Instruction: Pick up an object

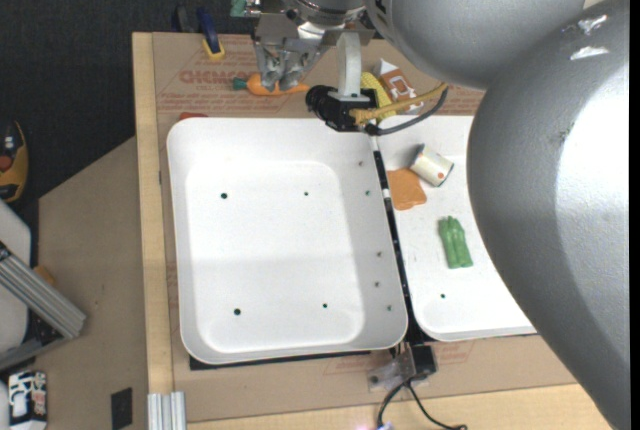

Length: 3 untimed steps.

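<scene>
**Two bins, and the gripper beyond both**

Two white bins lie side by side on the brown bench (150, 218). The gripper (282, 73) is over neither: it hangs past the far rim of the left bin (180, 218), above bare bench. Its lower end is a tangle of grey metal seen from above at a slant, and whether the jaws are open or closed I cannot tell. Just beneath and slightly left of it lies a small orange object (266, 86) with a green end. It looks close to the gripper tip, but whether the two touch is unclear, and nothing shows it being gripped.

Most other objects are in the right bin (480, 318). A white cylinder (432, 166) with an orange end lies near a flat orange-brown piece (405, 188) that sits against the dividing rim. A green object (455, 243) lies nearer the camera, apart from both. At the far corner a yellow object (374, 84) and a red-and-white one (396, 86) are partly covered and hard to identify.

The grey arm (520, 8) hides much of the right bin's right side. A small blue-and-yellow item (210, 36) sits on the bench's far edge.
</scene>
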Available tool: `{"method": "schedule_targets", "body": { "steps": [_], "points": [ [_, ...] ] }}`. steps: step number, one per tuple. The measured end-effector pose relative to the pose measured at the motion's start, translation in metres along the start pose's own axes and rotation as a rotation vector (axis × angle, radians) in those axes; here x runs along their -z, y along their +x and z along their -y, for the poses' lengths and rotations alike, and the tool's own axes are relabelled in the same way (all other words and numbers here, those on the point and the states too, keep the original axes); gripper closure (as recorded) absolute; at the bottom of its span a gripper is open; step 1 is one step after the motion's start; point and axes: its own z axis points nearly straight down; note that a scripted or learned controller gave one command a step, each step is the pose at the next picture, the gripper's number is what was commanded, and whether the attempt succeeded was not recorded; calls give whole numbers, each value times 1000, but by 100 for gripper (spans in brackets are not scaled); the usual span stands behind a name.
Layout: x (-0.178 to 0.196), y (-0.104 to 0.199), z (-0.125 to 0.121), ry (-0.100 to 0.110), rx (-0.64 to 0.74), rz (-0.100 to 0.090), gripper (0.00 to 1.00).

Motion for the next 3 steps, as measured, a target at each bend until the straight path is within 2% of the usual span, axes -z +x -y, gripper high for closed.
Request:
{"method": "schedule_targets", "body": {
  "steps": [1, 2, 3],
  "points": [
    [93, 22, -6, -7, -5, 0, 100],
    [239, 21, -9, -14, -6, -1, 100],
    [136, 23, 108, 18, -4, 6, 100]
  ]
}}
